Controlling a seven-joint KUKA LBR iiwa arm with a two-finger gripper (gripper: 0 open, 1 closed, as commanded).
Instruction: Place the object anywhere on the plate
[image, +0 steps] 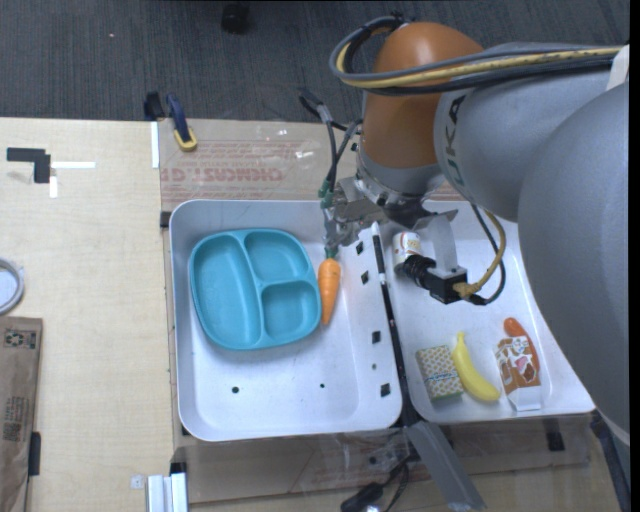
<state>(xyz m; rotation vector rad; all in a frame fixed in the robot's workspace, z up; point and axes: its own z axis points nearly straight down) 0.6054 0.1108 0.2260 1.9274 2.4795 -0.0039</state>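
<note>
Hanging over the bins: the claw (335, 232) sits above the far end of the ridge where the two bins meet, just over the top of the carrot.
Claw state: cannot tell whether it is wide or narrow; the tips are too dark and crowded to read.
Carrot (328, 290): orange, lying lengthwise in the left bin (270, 410), green top towards the claw, point towards the near side, touching the right rim of the plate.
Plate (255, 288): blue, three compartments, in the far half of the left bin, tilted a little.
Arm (540, 130): grey with an orange band, reaching in from the right, cables looped round it.
Right bin (560, 400): holds a banana (472, 368), with a small beige block (438, 372) just left of it and a red-and-white packet (518, 366) just right of it, all in the near part.
Bench (80, 260): pale wood, left of the bins.
</note>
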